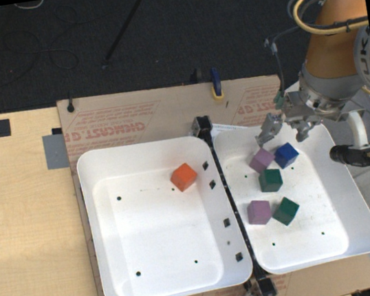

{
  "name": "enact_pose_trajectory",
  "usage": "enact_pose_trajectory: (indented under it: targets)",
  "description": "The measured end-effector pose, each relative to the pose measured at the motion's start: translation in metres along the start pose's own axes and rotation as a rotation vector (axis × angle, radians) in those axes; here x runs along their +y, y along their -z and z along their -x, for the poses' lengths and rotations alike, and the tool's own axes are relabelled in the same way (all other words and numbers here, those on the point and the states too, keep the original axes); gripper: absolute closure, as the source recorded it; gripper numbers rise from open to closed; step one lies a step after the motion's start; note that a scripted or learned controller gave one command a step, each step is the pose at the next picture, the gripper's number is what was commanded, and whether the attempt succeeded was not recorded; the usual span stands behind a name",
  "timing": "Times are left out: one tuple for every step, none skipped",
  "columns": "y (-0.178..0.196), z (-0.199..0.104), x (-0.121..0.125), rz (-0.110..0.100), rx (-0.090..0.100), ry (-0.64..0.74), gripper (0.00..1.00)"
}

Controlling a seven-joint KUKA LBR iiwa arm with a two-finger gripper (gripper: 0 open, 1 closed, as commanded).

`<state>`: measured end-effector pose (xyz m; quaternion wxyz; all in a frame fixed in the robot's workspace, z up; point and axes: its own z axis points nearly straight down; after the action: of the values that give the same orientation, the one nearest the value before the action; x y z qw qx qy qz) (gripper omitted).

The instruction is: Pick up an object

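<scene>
1. Nearest the lower edge of the frame, the bench (pixel 35 258) carries two shallow white bins side by side: the left bin (pixel 123 286) and the right bin (pixel 352 236).
2. Count, right bin: five blocks. Two green, the green block lower right (pixel 286 211) and the green block centre (pixel 270 180); two purple, the lower purple block (pixel 258 211) and the upper purple block (pixel 262 159); one blue block (pixel 286 155).
3. Count, left bin: one orange block (pixel 183 177), alone in its upper right part.
4. The upper purple, blue and centre green blocks sit touching or just beside one another; the lower purple and lower right green blocks form a second close pair.
5. The tool (pixel 284 129) hangs at the upper part of the right bin, fingers spread apart, nothing between them. It is just above the upper purple and blue blocks.
6. Judgement, step in hand: approach to a grasp. Nearest candidates are the blue or upper purple block.
7. Judgement, good practice: centre the open fingers over one block only, align them with its free faces, and descend straight. The crowding risks a finger landing on a neighbour.
8. Farthest back, at upper right, stands the arm (pixel 334 36), one only.
</scene>
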<state>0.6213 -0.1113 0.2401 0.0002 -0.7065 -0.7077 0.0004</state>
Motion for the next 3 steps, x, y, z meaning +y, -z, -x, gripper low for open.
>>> enact_pose_trajectory:
  targets:
    - [-0.100,0.061,0.015,-0.008,-0.001,-0.004,0.00]
    - [-0.126,0.091,0.026,0.018,-0.006,0.000,0.00]
    - [-0.115,0.091,0.027,0.021,-0.004,-0.001,1.00]
